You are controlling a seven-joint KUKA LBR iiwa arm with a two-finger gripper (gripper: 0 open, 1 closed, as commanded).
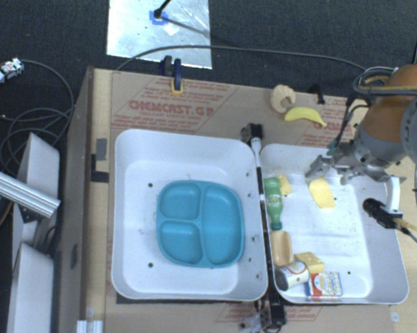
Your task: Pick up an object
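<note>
Reading across the cardboard sheet (199, 104) under the bins, red print spells something like "CHEMCAST", with smaller lines too faint to make out. In the near corner of the right bin (393, 284) a small carton (326, 283) shows a red and blue label whose words are too small to read, and a white cup or tub (292, 275) with a red rim lies beside it.

Hanging over the far part of the right bin, the gripper (335, 168) has its metal fingers spread fairly wide, with nothing between them. A yellow block (323, 193) lies on the bin floor just near of the fingertips; whether they touch it is unclear.

Along the right bin's left wall lie a green bottle (273, 200), a small yellow piece (285, 185) beside it, a tan bread-like piece (281, 247) and a yellow wedge (311, 261).

A blue divided plate (200, 223) sits in the left bin (137, 156). Beyond the bins, a banana (305, 116) and a pale, partly hidden round object (283, 98) rest on the cardboard. The arm (399, 112) is cut off at the right edge.
</note>
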